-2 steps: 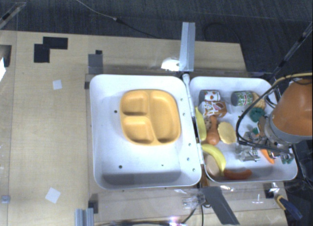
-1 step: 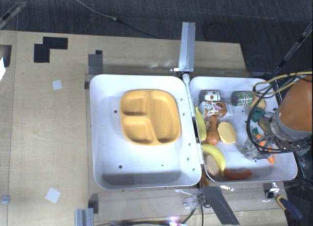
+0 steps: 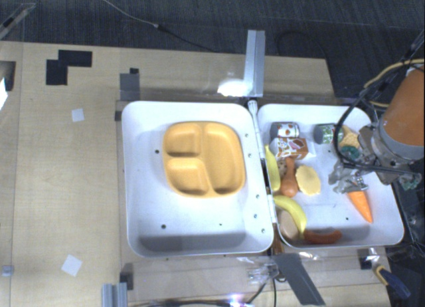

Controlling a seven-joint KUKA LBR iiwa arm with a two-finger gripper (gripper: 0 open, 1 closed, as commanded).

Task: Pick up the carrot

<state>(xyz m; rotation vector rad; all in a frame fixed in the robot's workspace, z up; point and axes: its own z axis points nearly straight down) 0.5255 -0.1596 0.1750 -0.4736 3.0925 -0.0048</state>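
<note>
Gripper (image 3: 348, 181): low in the right bin (image 3: 388, 236), finger state cannot be told
Carrot (image 3: 361, 205): just below-right of the gripper tip, lying flat
Potato slice (image 3: 307, 181): to the gripper's left

No readable text in my bins or on my bench.

Looking down at my workspace, I find no word, number, brand or sign I can make out. A small can (image 3: 286, 131) in the right bin (image 3: 388, 232) carries a red and white printed label, and a packet (image 3: 293, 147) just below it has a busy print, but both are too small and blurred for me to read any letters. Black blocks (image 3: 67, 65) on the bench (image 3: 60, 186) at upper left are plain shapes, not characters.
</note>
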